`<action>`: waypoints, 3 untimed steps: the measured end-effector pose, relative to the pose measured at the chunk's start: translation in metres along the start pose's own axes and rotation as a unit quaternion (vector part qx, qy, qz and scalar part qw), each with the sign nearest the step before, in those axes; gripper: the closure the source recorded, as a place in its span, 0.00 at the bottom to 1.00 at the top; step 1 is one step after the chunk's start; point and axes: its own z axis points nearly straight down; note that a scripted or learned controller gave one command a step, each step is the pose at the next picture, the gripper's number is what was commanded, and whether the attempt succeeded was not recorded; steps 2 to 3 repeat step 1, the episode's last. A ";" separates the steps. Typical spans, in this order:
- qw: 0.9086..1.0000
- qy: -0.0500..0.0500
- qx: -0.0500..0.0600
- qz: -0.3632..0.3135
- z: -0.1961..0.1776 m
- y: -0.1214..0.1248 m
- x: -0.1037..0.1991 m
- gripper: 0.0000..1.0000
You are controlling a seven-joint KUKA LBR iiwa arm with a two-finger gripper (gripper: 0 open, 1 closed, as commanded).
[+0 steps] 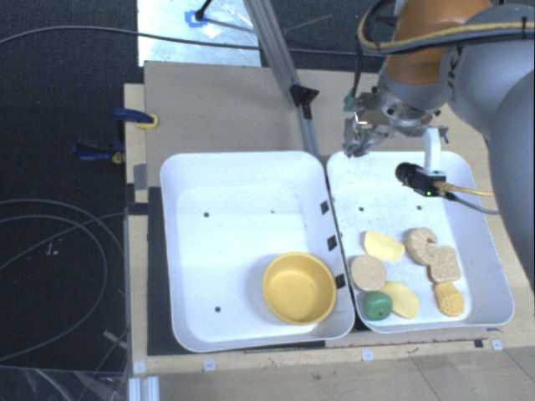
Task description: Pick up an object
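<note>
Objects for picking, grouped in the near half of right bin [378, 203]: pale yellow slice [384, 246]; tan round disc [368, 272] just beside it on the near side; green piece [378, 306] by the near wall, touching or almost touching yellow wedge [404, 300]. Further right: tan ring-shaped biscuit [420, 241], overlapped by or touching tan waffle piece [444, 264]; yellow corn-like piece [450, 299] just nearer than that.

One more object, yellow bowl [299, 287], upright in left bin [180, 174], near the near right corner, close to the wall shared with the right bin.

Pincer [358, 143] over the far left corner of the right bin, well apart from the toy pieces and from the bowl. Released or clenched: cannot tell, tip too small and blurred. Nothing seen gripped. Orange band [435, 23] and grey arm [501, 73] entering from the upper right.

Also noted: small black unit with green light [415, 176] over the far part of the right bin, below a white post [432, 149], yellow cable [468, 192] running off right. Both bins side by side on brown desk [209, 98]. Grey slanted pole [272, 36] crossing the far side. Blue clamp [134, 117] on the desk's left edge.
</note>
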 end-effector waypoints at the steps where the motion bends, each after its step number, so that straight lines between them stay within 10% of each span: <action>1: 1.000 0.000 -0.001 0.000 -0.010 0.006 0.054 1.00; 3: 1.000 0.000 -0.001 0.000 -0.010 0.006 0.054 1.00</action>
